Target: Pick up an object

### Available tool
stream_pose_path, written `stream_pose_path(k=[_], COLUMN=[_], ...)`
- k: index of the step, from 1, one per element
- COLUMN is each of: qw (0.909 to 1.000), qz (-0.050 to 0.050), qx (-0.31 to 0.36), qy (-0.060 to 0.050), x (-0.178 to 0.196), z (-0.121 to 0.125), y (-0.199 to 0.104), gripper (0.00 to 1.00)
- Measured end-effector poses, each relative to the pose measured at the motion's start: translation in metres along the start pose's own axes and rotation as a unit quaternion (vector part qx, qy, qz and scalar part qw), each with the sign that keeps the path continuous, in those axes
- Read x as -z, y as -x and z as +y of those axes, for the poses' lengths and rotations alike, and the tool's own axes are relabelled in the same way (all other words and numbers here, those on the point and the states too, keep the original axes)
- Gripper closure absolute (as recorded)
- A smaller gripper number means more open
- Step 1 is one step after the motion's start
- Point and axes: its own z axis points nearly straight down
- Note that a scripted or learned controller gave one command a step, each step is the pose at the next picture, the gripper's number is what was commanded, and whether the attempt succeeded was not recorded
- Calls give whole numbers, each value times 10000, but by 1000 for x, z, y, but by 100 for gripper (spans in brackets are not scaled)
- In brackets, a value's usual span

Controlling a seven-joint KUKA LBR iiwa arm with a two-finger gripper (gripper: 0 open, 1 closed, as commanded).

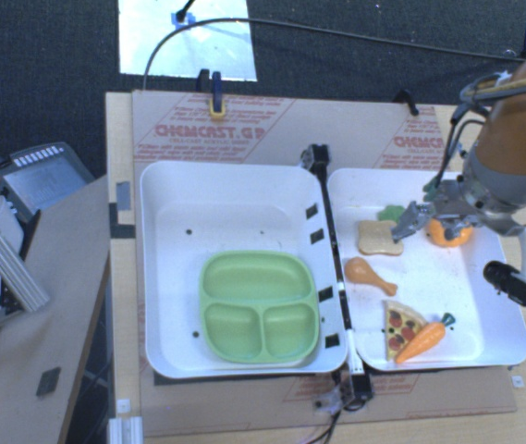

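The jaws hung over the right bin, low at its twelve o'clock side; whether they stood apart or together could not be told. A tan bread slice lay just at their seven o'clock, touching a green piece. An orange fruit sat at three o'clock. A glossy drumstick, pizza slice and carrot lay toward six, with bare white floor between. A smooth green divided plate filled the left bin.

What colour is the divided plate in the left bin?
Light green divided plastic plate, seen in the camera view.
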Motion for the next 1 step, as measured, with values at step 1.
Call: stream_pose_path(k=[1], qw=[10000], qz=[-8], qx=[11], qy=[62], x=[6], z=[2], y=[0], gripper=[0])
